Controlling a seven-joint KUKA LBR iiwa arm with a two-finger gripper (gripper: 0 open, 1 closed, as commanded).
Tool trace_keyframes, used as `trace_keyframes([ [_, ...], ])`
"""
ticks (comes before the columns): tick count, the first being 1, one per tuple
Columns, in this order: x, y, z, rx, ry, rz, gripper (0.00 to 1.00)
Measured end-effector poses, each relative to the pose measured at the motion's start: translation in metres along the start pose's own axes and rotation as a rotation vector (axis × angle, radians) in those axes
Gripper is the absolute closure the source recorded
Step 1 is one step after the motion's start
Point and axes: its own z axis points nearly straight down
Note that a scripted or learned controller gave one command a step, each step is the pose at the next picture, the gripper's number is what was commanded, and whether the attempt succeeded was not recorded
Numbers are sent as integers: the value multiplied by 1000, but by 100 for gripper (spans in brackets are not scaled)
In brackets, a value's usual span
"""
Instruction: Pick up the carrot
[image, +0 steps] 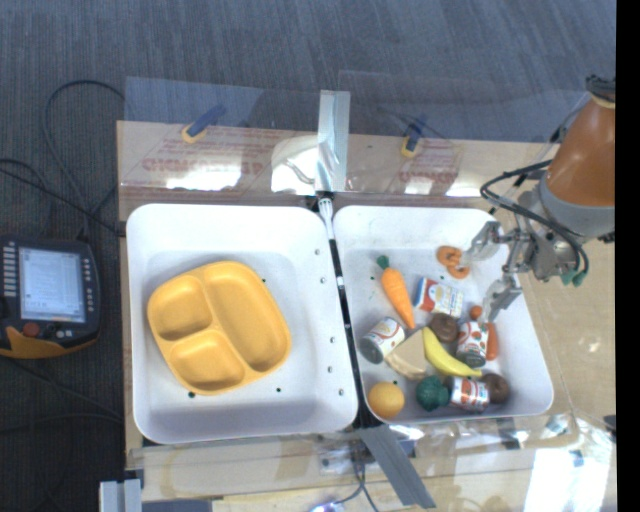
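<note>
**Q:** Gripper (497, 268) first: where is it, and is it holding anything?

**A:** It hangs over the right edge of the right bin (520, 390), its two fingers spread apart with nothing between them. One finger tip sits near an orange ring (456, 262); the other points down toward a small can (472, 340).

**Q:** What lies closest to it?

**A:** Just left of the fingers, a red-and-white carton (438, 296). Below that, a banana (447, 356) and a dark round item, too small to name.

**Q:** And the carrot?

**A:** Carrot (397, 291) lies further left of the gripper, past the carton, near the bin's left wall. Its green top points up and away, its tip down toward a tipped can (382, 338). It seems to lie clear of its neighbours.

**Q:** Beyond that?

**A:** Far left, in the other bin (140, 400), a yellow tray (218, 325).

**Q:** Which step is this?

**A:** I judge it the approach: no grasp yet. Next, the arm likely needs to travel left across the clutter, turn the fingers to straddle the carrot's narrow width, then descend without nudging the carton or can.
</note>
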Motion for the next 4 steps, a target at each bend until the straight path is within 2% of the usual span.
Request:
trace_keyframes([
  [1,-6,81,108,0,-6,35,0],
  [2,-48,97,112,1,-16,122,0],
  [3,-51,98,102,5,-23,119,100],
  [4,-9,102,111,-2,-23,303,100],
])
